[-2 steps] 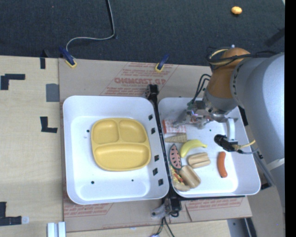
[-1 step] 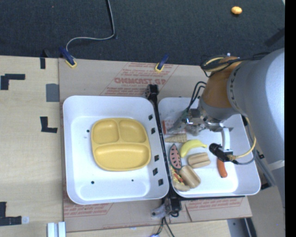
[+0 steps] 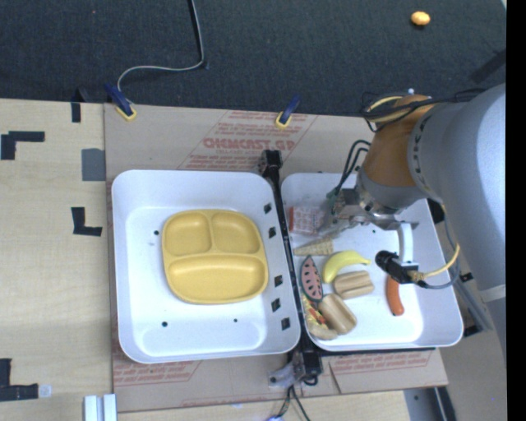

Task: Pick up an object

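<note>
The right bin (image 3: pixel 440 325) holds toy food: a yellow banana (image 3: pixel 344 262), a hot dog bun (image 3: pixel 353 284), another bun (image 3: pixel 338 313), a watermelon slice (image 3: pixel 310 279), a red sausage (image 3: pixel 395 298), a waffle cone (image 3: pixel 315 247) and a red-patterned packet (image 3: pixel 306 219). My gripper (image 3: pixel 339 210) hangs low over the bin's upper left part, just right of the packet and above the cone. The wrist hides its fingers. Nothing shows as held.
The left bin (image 3: pixel 131 247) holds a yellow divided plate (image 3: pixel 215 255). A black divider clamp (image 3: pixel 271 160) sits between the bins. The grey arm (image 3: pixel 468 181) covers the right bin's upper right corner. A small orange ball (image 3: pixel 420 18) lies on the dark floor beyond the bench.
</note>
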Robot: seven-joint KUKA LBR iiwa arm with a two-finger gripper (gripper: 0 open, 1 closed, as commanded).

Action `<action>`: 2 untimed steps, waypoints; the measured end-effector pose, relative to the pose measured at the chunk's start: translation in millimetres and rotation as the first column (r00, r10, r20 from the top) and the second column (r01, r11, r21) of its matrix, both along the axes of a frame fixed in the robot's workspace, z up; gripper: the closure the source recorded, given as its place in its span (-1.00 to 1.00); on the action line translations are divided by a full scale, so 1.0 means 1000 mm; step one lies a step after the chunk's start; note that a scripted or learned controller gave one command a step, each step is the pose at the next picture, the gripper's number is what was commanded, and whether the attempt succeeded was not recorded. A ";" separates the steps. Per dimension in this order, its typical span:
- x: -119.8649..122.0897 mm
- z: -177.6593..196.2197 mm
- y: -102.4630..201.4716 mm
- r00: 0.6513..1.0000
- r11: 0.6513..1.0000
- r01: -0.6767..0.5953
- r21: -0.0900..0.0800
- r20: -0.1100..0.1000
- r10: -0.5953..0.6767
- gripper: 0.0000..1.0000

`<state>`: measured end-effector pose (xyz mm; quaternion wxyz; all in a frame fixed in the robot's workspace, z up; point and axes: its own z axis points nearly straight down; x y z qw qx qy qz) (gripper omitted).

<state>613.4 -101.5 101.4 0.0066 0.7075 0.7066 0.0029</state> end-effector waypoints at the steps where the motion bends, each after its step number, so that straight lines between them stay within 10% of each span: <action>1: -0.001 -0.002 0.003 1.000 1.000 -0.002 0.005 -0.004 0.002 -1.00; 2: -0.001 0.007 0.004 1.000 1.000 -0.003 0.005 -0.005 0.003 1.00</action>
